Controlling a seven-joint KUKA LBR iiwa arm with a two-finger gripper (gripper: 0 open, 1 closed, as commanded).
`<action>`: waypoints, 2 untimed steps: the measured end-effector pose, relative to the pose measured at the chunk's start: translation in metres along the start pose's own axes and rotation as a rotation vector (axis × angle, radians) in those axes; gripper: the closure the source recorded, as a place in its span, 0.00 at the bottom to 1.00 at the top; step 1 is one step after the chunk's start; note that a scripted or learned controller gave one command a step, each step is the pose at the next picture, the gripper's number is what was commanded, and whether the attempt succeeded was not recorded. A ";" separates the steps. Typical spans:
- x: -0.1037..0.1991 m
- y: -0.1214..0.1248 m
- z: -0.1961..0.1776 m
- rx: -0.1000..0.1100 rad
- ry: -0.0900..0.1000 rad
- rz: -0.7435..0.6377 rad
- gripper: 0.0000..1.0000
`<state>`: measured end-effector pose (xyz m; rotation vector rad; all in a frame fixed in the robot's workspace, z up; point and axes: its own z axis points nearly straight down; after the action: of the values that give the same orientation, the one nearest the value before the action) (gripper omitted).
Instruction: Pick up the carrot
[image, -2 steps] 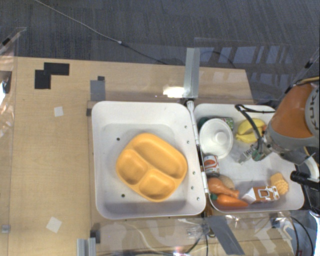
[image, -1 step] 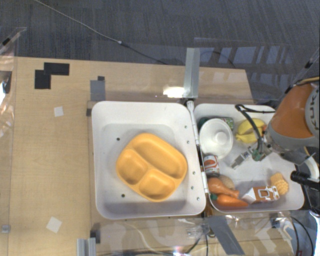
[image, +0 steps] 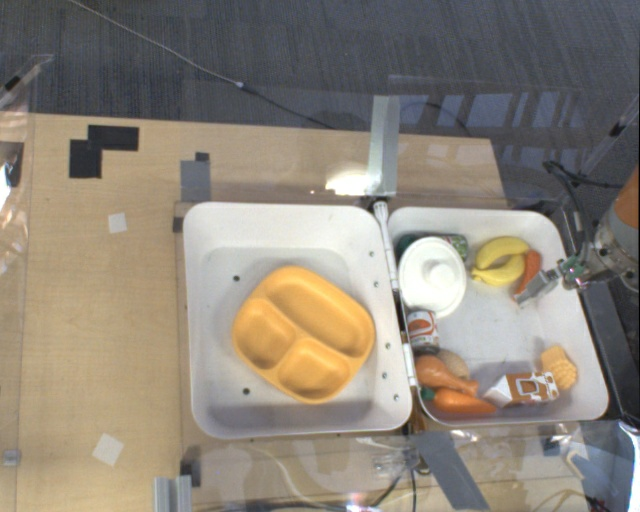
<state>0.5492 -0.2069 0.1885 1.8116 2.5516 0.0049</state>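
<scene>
The arm comes in from the right edge of the camera view, its orange band just visible above the grey wrist, and it reaches leftward over the right rim of the right bin (image: 596, 380). The gripper (image: 545, 282) sits at the upper right part of that bin, just beside the banana (image: 499, 259) and the small red-orange pepper-like piece (image: 527, 271) leaning against it. Whether its grasping tips are spread or pressed together I cannot tell; the tip is small and partly blurred against the white floor of the bin.

The carrot (image: 462, 403) lies at the bottom of the right bin, near the front left corner, stretched roughly left to right. It touches the chicken drumstick (image: 440, 373) just above it and sits beside a small carton (image: 528, 386). It is well apart from the gripper. A corn cob piece (image: 560, 367) lies to the right of the carton, a small can (image: 422, 328) stands against the bin's left wall, and a white round lidded cup (image: 433, 273) sits above it.

The left bin (image: 210, 330) holds a yellow divided plate (image: 303, 332). Both bins rest on the wooden desk (image: 100, 330).
</scene>
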 end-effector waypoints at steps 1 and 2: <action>0.013 -0.032 0.077 0.009 0.006 0.204 0.00; 0.020 -0.054 0.054 0.007 0.004 0.441 0.00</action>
<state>0.4919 -0.2058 0.1333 2.3320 2.0997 0.0037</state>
